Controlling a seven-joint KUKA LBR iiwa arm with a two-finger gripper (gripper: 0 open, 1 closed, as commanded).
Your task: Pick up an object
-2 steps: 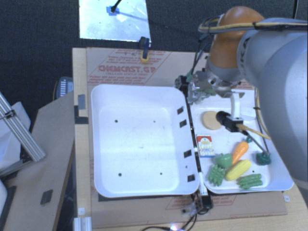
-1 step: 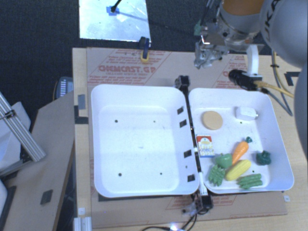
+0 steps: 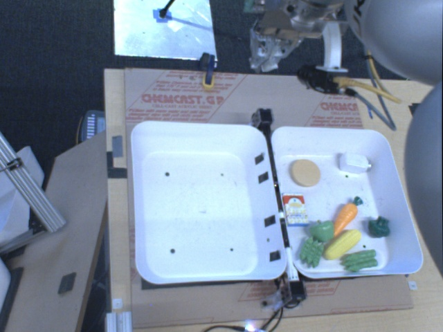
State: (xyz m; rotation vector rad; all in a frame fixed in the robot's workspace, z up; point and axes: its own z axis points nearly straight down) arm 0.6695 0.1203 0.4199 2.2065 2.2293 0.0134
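The right bin (image 3: 391, 154) holds several small toys: a tan round cookie (image 3: 305, 173), a white block (image 3: 354, 162), a small red and white carton (image 3: 295, 209), an orange carrot (image 3: 345, 216), a yellow corn cob (image 3: 342, 243), a dark green broccoli piece (image 3: 378, 226) and green vegetable pieces (image 3: 315, 243). My gripper (image 3: 266, 50) hangs high above the bench's far edge, beyond both bins, well away from the toys. Nothing shows between its fingers.
The left bin (image 3: 142, 206) lies beside the right one, joined by a black clip strip (image 3: 270, 185). A shiny metal plate (image 3: 163, 18) lies at the back left. Cables (image 3: 360, 92) trail at the back right. A grey rail (image 3: 24, 185) leans at the left.
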